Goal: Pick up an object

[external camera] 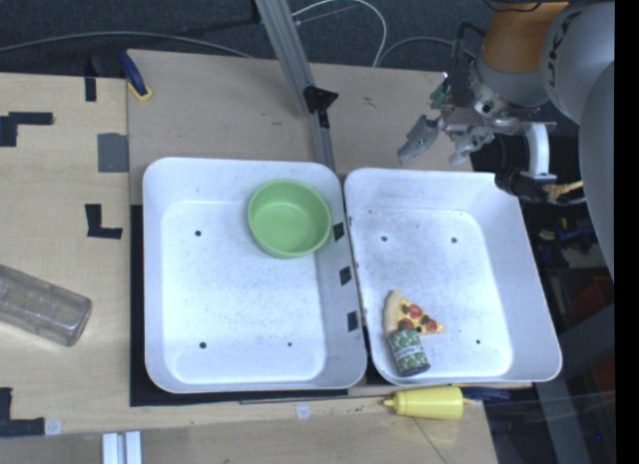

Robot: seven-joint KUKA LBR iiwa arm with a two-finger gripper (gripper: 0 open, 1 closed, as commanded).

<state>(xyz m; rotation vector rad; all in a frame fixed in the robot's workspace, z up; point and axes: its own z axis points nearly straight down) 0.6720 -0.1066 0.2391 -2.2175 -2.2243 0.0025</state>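
Note:
A green bowl (290, 218) sits in the left bin (200, 332), near its back right corner. In the right bin (499, 282), close to the front left, a pizza-slice toy (411, 313) lies against a small green can (408, 351). My gripper (439, 147) hangs above the back rim of the right bin, well away from those two objects. Its fingers (416, 140) are spread open and hold nothing.
A yellow bottle (429, 402) lies on the bench just in front of the right bin. A clear plastic cup (40, 304) rests on its side at the far left. A slanted metal pole (285, 38) meets the bench behind the gap between the bins.

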